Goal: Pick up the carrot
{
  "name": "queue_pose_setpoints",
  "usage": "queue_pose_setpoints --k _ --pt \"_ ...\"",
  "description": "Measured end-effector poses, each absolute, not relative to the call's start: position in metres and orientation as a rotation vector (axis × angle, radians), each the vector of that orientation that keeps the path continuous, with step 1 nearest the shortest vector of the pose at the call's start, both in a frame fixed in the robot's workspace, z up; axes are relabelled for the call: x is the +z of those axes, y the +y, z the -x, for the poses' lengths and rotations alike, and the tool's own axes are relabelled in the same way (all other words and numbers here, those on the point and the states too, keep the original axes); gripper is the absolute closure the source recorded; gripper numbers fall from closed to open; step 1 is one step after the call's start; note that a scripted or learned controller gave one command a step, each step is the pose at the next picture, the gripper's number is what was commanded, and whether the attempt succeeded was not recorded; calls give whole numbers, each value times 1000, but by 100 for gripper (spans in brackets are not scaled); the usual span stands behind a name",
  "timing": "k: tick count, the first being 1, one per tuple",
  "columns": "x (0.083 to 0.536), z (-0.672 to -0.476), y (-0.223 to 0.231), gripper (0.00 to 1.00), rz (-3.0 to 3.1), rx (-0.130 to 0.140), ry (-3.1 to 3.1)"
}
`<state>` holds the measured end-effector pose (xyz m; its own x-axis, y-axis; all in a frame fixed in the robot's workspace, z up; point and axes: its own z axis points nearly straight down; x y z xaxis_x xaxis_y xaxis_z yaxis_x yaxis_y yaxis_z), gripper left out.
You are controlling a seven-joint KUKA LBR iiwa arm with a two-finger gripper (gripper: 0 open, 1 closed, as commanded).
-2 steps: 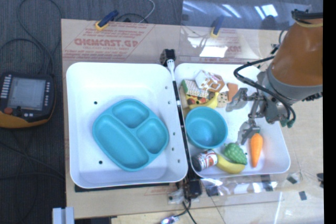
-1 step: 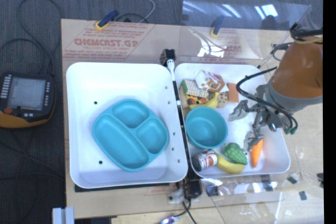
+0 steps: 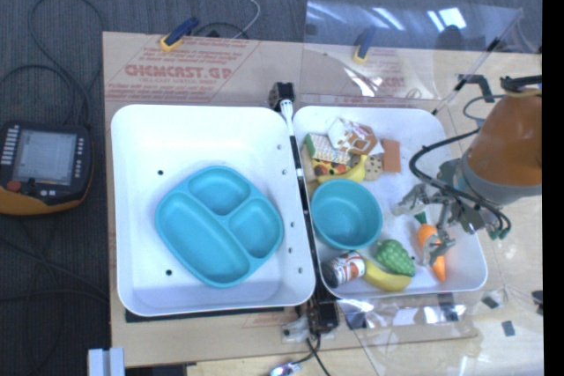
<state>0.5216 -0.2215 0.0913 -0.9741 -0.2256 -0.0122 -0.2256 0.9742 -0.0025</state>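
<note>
The carrot (image 3: pixel 438 265) is a small orange piece lying near the front right corner of the right bin (image 3: pixel 414 117). My gripper (image 3: pixel 434 223) hangs low directly over it, and grey gripper parts cross the carrot's middle, so orange shows on either side. The arm's orange band (image 3: pixel 511 141) sits just above, reaching in from the right. I cannot make out whether the carrot is gripped.
The right bin also holds a blue bowl (image 3: pixel 345 213), a banana (image 3: pixel 388 277), a green vegetable (image 3: pixel 395 257), a can (image 3: pixel 345 267) and food boxes (image 3: pixel 339 150) at the back. The left bin (image 3: pixel 141 277) holds a blue divided plate (image 3: pixel 220 224). A teach pendant (image 3: pixel 40 167) lies at the far left.
</note>
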Motion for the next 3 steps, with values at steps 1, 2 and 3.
queue_pose_setpoints --k 1,2,3 --pt "93 -503 -218 0 747 -11 3024" --pt "105 -505 -219 100 749 -18 3024" --pt "104 -504 -219 0 750 -16 3027"
